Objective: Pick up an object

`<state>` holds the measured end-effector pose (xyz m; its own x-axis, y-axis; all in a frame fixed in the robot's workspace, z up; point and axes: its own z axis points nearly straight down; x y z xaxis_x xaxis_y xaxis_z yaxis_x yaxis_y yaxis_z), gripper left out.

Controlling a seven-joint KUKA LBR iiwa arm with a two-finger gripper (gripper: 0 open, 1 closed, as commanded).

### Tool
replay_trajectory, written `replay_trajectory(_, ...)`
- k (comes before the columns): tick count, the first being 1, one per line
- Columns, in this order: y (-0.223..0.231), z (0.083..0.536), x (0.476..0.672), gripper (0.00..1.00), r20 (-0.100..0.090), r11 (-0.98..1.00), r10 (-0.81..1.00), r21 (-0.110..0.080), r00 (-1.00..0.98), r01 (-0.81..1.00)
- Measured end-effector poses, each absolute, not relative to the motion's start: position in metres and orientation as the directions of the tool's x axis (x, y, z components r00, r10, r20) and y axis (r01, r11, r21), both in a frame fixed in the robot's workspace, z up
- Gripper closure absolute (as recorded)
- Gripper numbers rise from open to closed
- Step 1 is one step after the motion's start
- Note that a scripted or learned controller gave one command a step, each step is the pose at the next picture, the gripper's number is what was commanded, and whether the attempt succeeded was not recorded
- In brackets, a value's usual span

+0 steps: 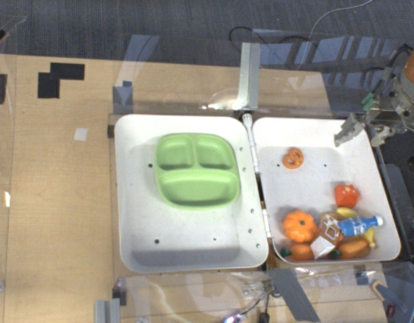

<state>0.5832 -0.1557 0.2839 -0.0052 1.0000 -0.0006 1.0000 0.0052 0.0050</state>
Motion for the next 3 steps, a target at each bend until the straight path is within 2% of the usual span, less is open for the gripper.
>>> replay_trajectory(1, -0.156, 0.284, 0.583, 0.00, -0.001, 0.005, 1.000, 0.005, -0.005, 1.000)
replay_trajectory(2, -0.153, 0.304, 0.606, 0.00, -0.001, 0.032, 0.999, 0.007, -0.032, 0.999)
replay_trajectory(3, -0.141, 0.194, 0.619, 0.00, -0.001, 0.144, 0.990, 0.004, -0.144, 0.990)
